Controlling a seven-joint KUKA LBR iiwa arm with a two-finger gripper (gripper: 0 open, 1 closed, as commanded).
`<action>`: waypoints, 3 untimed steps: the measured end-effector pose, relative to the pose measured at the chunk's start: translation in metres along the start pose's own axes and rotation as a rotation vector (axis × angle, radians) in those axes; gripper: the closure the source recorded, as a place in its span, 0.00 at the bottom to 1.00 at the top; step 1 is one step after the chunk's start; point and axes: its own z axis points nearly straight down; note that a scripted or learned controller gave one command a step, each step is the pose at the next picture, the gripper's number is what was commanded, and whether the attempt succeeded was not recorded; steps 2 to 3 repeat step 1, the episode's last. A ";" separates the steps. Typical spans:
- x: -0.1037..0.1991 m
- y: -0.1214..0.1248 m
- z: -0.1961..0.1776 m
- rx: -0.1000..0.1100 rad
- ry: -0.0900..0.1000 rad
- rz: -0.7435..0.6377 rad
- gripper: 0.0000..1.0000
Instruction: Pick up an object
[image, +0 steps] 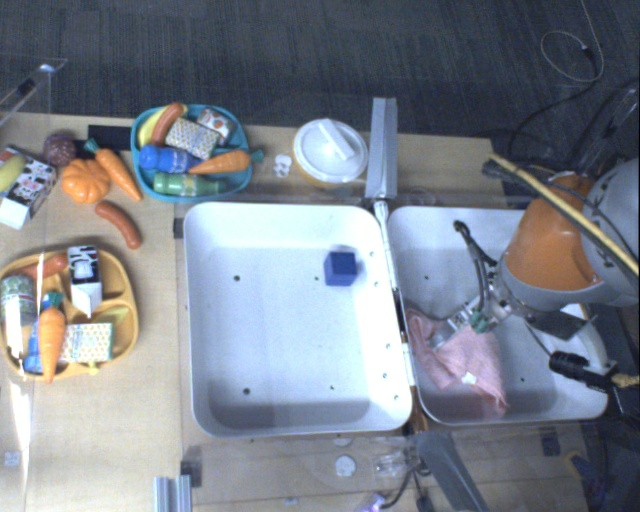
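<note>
Camera view shows the hand (462, 322) low in the right bin (560, 400), touching a pink cloth (465, 362) at its upper edge; I cannot tell its opening. 1 blue cube (341, 267) lies in the left bin (250, 380).

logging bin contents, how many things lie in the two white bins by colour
blue: 1, a small blue cube in the left white bin
pink: 1, a crumpled pink cloth in the right white bin
total: 2
</note>
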 end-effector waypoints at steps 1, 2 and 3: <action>0.001 0.003 -0.012 -0.005 0.003 0.000 1.00; 0.001 0.003 -0.012 -0.005 0.003 0.000 1.00; 0.001 0.003 -0.012 -0.005 0.003 0.000 1.00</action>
